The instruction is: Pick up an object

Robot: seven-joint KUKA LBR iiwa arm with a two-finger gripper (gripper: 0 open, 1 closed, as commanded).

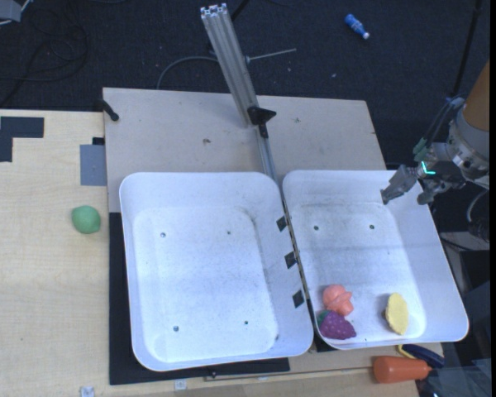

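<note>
Best to carry the tool [412, 185] from the far right rim of the right bin [360, 213] toward the near end, then drop straight over one piece: purple grapes [337, 327], orange-pink toy [337, 298] touching them, or yellow piece [396, 313] lying apart and so easier. Reaching in from the right, hovering above the rim. Fingers spread, gripping nothing.

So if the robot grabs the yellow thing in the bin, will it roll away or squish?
The yellow toy looks like a smooth oval, so it may slip or rock sideways if the gripper pinches it off-centre. It looks like small toy food, so probably light. It lies close to the right bin's wall, which could stop it sliding far. Whether it squishes, I cannot tell.
</note>
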